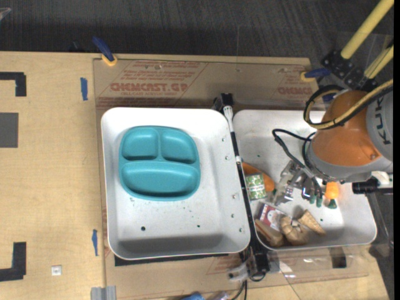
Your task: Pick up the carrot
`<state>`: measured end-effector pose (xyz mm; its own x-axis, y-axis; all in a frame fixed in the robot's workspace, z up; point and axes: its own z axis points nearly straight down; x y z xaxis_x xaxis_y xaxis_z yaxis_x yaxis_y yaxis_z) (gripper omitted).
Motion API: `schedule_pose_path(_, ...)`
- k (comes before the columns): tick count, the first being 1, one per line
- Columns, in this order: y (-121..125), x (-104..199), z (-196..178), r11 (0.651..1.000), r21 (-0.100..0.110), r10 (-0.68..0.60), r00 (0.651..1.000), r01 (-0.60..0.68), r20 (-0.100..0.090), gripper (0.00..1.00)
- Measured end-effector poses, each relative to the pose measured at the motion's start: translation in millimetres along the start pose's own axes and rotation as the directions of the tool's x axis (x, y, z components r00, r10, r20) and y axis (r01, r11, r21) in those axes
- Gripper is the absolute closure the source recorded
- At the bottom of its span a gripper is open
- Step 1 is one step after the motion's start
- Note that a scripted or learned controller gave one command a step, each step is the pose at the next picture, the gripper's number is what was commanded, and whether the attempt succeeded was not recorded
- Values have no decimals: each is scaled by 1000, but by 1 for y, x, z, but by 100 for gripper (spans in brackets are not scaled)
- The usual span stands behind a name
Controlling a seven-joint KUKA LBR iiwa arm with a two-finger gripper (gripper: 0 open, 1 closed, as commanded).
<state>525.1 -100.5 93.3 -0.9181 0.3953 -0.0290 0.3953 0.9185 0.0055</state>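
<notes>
While the metal two-finger gripper [299,181] hung low in the right white bin [356,230], I couldn't tell its opening or hold. The small orange carrot [331,192] lay at centre-right, just beside it, so I judged the pickup not yet done.

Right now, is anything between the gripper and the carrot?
Nothing visible does. The gripper hangs low over the right bin, and what looks like the carrot, orange with a green end, lies uncovered close beside it.

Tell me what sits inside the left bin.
The left bin holds a teal divided plate lying flat, with a few dark specks on the floor around it. Whatever lies under the plate is covered.
</notes>
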Motion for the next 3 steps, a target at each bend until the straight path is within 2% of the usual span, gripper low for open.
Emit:
schedule_pose_path(1, -10, 35, -1, 999, 0, -44, 999, 44, 3, 100)
schedule_pose_path(2, -5, 27, -1, 997, 5, 74, 997, -74, -13, 100)
schedule_pose_path(3, -5, 37, -1, 915, -4, 403, 915, -403, -7, 100)
